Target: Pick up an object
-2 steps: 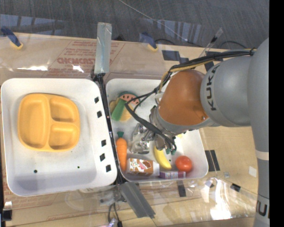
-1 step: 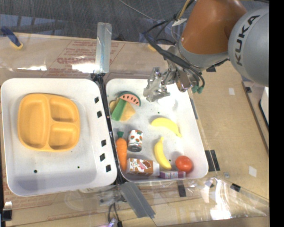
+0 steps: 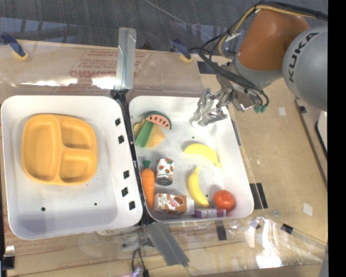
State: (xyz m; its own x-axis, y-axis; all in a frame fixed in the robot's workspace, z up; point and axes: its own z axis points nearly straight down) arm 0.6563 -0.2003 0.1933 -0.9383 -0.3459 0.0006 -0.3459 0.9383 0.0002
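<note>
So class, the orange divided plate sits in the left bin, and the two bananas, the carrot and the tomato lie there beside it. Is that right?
Not quite. The camera view shows the orange divided plate in the left bin, but the two bananas, the carrot and the tomato lie in the right bin, not beside the plate.

You are looking at a robotics lab: a KUKA arm (image 3: 303, 51) over a taped-down table (image 3: 277, 149) with two white bins (image 3: 63, 227) of toy food.
</note>
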